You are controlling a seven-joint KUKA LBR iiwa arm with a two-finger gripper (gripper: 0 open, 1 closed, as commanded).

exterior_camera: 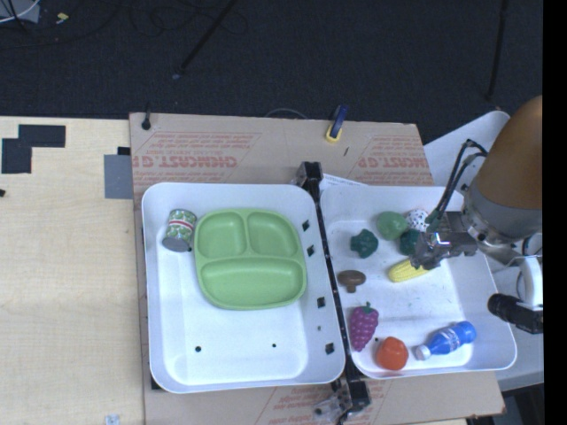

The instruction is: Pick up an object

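Bench w/ two white bins; gripper (428, 253) down in right bin (483, 277), right over toy corn (407, 271), prob. the target. Can't tell jaw state or hold.

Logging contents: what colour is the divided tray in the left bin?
Light green tray, clearest in camera view.

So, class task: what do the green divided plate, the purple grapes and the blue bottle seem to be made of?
Green divided plate: probably moulded plastic, matte, one even colour with soft rounded ridges.
Purple grapes: likely toy plastic or rubber, with a uniform colour and a bumpy cluster shape.
Blue bottle: seemingly glossy plastic with a white cap end; too small to be sure.
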